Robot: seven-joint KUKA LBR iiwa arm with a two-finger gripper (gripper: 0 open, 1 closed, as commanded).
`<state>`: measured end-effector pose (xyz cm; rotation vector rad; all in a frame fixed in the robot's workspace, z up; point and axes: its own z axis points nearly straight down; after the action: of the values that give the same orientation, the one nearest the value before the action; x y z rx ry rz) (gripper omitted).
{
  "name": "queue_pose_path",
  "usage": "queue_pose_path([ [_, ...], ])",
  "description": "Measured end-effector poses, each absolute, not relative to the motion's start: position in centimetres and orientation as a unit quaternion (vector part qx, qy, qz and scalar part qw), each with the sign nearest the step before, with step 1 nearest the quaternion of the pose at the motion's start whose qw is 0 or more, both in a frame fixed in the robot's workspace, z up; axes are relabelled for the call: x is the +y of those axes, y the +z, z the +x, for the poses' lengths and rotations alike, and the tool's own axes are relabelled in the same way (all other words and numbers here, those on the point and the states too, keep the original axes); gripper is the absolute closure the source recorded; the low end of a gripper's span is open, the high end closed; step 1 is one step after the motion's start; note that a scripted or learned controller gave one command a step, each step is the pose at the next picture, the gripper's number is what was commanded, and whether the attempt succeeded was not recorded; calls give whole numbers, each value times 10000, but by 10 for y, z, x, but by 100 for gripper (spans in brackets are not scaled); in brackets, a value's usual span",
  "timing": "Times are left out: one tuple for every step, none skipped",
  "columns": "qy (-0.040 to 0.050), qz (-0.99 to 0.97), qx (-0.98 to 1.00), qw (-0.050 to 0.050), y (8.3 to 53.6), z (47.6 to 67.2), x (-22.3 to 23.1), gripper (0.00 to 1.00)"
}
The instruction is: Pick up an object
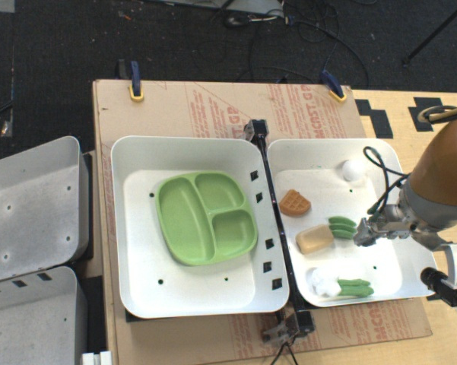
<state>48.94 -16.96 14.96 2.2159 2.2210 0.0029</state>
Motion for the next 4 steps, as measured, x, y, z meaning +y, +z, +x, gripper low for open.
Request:
queue_pose_path([
  [14, 7060, 7082, 30, 213, 494, -170, 100],
  [6, 7060, 7082, 20, 255, 496, -174, 100],
  [9, 7060, 7082, 27, 293, 497, -175, 100],
  [3, 7045, 7097, -1, 279, 508, -115, 100],
])
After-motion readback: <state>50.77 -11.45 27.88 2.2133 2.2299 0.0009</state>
